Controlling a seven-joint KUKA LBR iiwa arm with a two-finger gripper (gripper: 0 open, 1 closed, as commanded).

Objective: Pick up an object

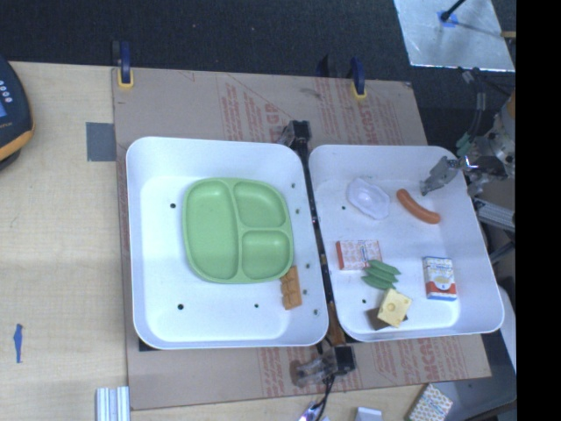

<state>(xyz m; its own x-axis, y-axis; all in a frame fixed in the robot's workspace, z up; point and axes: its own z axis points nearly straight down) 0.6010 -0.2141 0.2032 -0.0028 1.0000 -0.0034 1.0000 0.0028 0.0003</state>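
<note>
Spanning a tan bench (61, 235), brown cardboard (263, 112) underlies two white bins (140, 261).

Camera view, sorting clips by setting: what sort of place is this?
Likely a robot lab bench: two white bins on clamped cardboard, toy food such as a sausage, and a gripper at the right bin.

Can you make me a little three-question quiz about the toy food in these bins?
1. True or false: the green plate lies in the left bin.
2. Which lies closest to the gripper? A) cheese wedge B) sausage C) waffle piece
3. Fill in: the green pea pods lie in the ___ bin.

Key: 1 true; 2 B; 3 right.
</note>
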